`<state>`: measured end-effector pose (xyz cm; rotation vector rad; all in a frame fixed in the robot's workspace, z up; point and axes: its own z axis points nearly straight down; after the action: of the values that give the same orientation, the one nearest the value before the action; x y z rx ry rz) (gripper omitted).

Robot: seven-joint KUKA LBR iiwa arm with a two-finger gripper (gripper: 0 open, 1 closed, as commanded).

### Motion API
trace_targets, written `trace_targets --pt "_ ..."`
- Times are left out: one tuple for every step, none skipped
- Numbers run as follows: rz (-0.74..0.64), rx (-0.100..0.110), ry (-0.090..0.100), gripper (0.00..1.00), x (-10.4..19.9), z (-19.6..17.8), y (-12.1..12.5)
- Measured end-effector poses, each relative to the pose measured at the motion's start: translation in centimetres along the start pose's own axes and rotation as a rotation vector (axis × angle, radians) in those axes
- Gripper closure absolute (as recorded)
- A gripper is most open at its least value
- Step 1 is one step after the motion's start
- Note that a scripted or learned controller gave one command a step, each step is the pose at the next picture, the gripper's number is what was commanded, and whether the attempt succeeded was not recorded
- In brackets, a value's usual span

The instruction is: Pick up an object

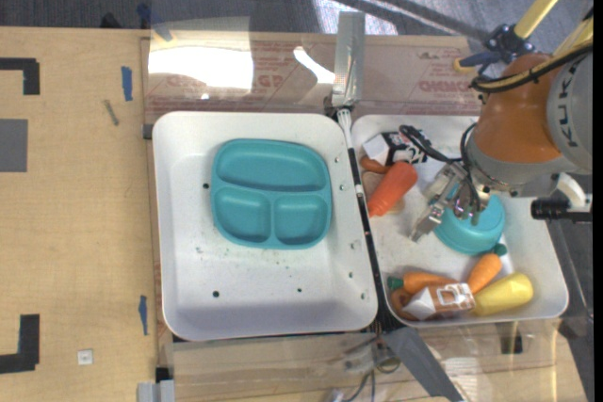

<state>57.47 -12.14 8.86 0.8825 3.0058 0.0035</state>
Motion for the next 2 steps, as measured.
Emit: trace_targets --pt "0.137 -0.003 -0.004 0.00 5.6 -0.1 -5.1" --pt "0.001 0.000 -0.006 0.00 2.9 -12.3 -6.1"
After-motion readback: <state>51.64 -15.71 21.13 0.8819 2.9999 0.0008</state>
